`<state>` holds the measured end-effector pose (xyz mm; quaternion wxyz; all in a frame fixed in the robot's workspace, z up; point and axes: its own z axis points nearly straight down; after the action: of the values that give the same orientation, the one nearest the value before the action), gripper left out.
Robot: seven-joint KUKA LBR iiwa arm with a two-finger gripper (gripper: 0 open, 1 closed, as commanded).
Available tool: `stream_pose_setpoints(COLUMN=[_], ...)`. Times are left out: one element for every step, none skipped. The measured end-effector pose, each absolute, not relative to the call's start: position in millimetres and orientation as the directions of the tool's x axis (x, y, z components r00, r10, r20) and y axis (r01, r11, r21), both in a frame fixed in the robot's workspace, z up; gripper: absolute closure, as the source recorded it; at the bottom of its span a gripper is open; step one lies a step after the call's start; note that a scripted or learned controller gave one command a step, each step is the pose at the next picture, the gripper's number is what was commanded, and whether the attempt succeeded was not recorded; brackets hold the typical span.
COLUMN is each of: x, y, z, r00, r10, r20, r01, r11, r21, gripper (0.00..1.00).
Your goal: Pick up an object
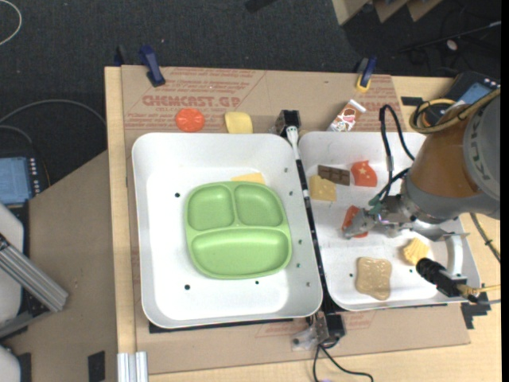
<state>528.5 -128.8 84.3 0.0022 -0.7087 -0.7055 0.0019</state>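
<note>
Left to right, the left white bin point(159, 237) is seen first, with a green three-compartment plate point(237, 231) lying in its middle. A pale yellow piece point(248, 178) is tucked just behind the plate's far edge. On the cardboard sheet behind this bin, an orange round toy point(190, 120) and a yellow block point(238, 122) are set side by side, and a small red-and-white packet point(346, 117) lies farther right, behind the right white bin point(338, 289).

In the right bin, a pale yellow wedge point(322, 189) is found near the left wall, with a dark brown bar point(334, 173) touching its far side and a red piece point(363, 173) just right of the bar. Lower, toward the near edge, a tan cracker-like slab point(374, 277) lies flat.

A small red-orange object point(351, 220) is placed near the bin's middle, and the gripper point(367, 224) is lowered right against its right side. Whether the object is between the fingers cannot be told, nor can it be told whether the pincer is spread or pressed together, since the tips are blurred and partly hidden by the wrist.

A small yellow lumpy piece point(413, 251) is seen just right of the gripper, beneath the arm point(445, 173), which comes in from the right.
</note>
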Motion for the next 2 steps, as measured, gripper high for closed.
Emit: stream_pose_setpoints(x=[572.6, 473.6], y=[-94.0, -162.8], z=[84.8, 84.2], r00=[-0.005, 0.01], r10=[1.0, 1.0], r20=[0.0, -0.002], r01=[1.0, 1.0], r11=[0.005, -0.01], r21=[0.005, -0.008], gripper=[0.0, 0.0])
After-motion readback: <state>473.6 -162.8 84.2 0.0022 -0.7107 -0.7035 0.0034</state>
